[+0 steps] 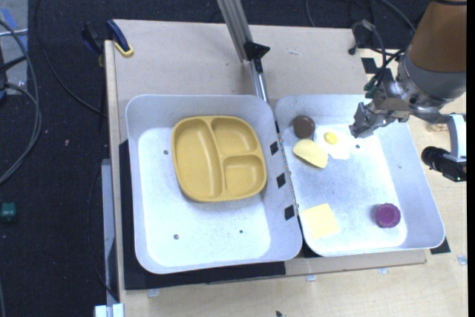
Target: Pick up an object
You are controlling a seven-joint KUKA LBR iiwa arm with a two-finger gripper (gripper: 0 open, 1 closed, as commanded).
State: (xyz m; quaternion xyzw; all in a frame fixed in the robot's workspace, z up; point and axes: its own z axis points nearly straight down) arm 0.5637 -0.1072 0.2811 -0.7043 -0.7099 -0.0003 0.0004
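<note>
Over the right bin (415, 193), near its back edge, I'm watching the gripper (361, 125) hanging just beside the fried-egg piece (335, 143), a flat white shape w/ a yellow centre. Fingers are pointing down-left and looking narrow, w/ nothing between them as far as I'm seeing (it's dark and small there, so I'm not certain of the gap). The egg is lying on the bin floor, touching or nearly touching the yellow wedge (311, 154); the brown round piece (303, 126) is sitting just behind. The yellow square (320, 220) and purple piece (387, 215) are lying well apart toward the front. The tan divided plate (220, 158) is sitting in the left bin (148, 234). I'm judging the egg as closest, but it's thin: I'm wanting the fingers opening wider, centring over it, then going low enough to catch its edges w/o nudging the wedge
</note>
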